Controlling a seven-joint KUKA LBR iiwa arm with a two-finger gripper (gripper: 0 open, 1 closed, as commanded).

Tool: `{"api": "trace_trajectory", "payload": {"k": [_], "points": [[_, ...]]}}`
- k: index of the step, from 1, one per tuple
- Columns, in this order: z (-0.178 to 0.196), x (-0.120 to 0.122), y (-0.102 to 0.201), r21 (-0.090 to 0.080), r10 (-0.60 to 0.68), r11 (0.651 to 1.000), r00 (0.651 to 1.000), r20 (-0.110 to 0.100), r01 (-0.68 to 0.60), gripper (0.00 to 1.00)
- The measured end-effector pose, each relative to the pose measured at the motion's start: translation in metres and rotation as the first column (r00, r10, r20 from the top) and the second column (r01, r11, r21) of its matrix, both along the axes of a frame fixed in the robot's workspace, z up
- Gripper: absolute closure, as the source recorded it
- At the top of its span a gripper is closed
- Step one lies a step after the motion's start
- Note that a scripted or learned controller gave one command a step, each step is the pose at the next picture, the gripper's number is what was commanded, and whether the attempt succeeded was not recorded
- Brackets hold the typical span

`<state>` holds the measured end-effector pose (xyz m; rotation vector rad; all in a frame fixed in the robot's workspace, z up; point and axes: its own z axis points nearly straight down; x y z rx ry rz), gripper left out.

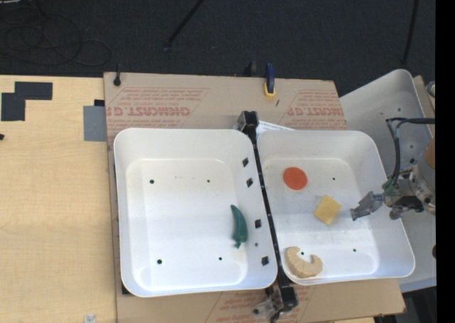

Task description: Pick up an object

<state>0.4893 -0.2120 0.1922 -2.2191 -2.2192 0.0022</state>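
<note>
My gripper [364, 207] reaches in from the right and hangs over the right bin [384, 257] near its right wall. A yellow block [328, 210] lies just left of it, a small gap apart. An orange-red disc [295, 178] rests farther back in the same bin. A beige, bitten-ring shaped piece [303, 262] lies at the bin's front left corner. In the left bin [135, 257] a slim dark green object [238, 225] lies near the front right. I see nothing held in the gripper.
A black divider with clamps [259, 200] runs between the two bins. Both bins sit on a cardboard sheet [185, 104] on a wooden bench [50, 200]. A blue and yellow clamp [269, 81] stands at the cardboard's back edge. Cables hang by the arm [409, 197].
</note>
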Motion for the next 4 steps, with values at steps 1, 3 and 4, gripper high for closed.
{"api": "trace_trajectory", "payload": {"k": [1, 3, 4], "points": [[-0.034, 0.072, -0.001, -0.001, 0.003, 1.000, 1.000, 0.003, -0.003, 0.00], [-0.096, 0.155, -0.002, -0.001, 0.001, 1.000, 1.000, 0.005, -0.001, 0.00], [-0.105, 0.108, -0.001, 0.000, 0.000, 1.000, 1.000, -0.003, 0.000, 0.00]]}}
